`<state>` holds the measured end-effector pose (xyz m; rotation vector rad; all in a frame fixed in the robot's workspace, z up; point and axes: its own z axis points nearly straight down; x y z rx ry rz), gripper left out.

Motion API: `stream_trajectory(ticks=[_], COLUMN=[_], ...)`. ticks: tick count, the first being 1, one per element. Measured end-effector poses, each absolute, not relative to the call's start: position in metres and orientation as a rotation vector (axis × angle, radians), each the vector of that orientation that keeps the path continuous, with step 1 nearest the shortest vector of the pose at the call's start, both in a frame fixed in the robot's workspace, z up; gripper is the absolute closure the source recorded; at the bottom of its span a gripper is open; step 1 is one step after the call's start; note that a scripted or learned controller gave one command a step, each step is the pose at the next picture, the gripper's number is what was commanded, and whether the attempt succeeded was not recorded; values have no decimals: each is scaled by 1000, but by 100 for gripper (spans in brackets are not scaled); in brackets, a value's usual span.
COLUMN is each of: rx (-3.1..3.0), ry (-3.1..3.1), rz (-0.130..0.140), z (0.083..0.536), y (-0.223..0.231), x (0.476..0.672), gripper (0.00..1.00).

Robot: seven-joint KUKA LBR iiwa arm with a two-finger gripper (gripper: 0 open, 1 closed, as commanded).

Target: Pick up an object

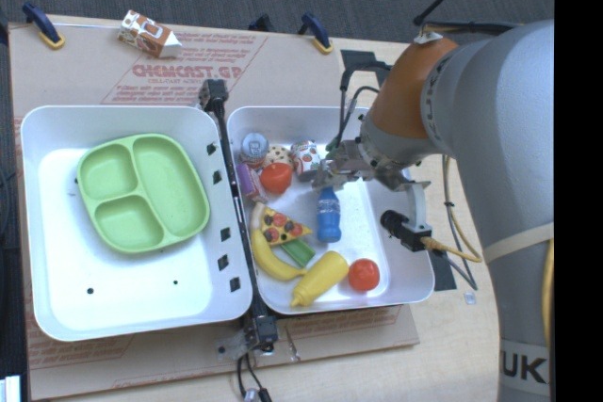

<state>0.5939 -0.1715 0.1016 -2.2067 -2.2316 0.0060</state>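
Grey arm's gripper [332, 167] hangs near the right bin's [407, 282] far edge, above a blue bottle [328, 215]; finger state perhaps hidden, cannot tell.

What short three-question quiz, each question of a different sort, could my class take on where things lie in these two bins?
1. True or false: the green divided plate lies in the left bin.
2. Which thing lies nearest the front wall of the right bin? A) blue bottle B) red ball C) pizza slice toy
3. Fill the gap: the small carton rests outside both bins, on the ____ sheet.

Key: 1 true; 2 B; 3 cardboard.
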Motion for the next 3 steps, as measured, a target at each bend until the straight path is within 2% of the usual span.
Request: stream_trajectory(ticks=[1, 2, 3], rx=[-2216, -2217, -2214], ry=[-2229, -2224, -2227], rz=[-1, 1, -1], z=[225, 257, 265], y=[-158, -143, -106], x=[577, 500, 552], gripper=[100, 100, 100])
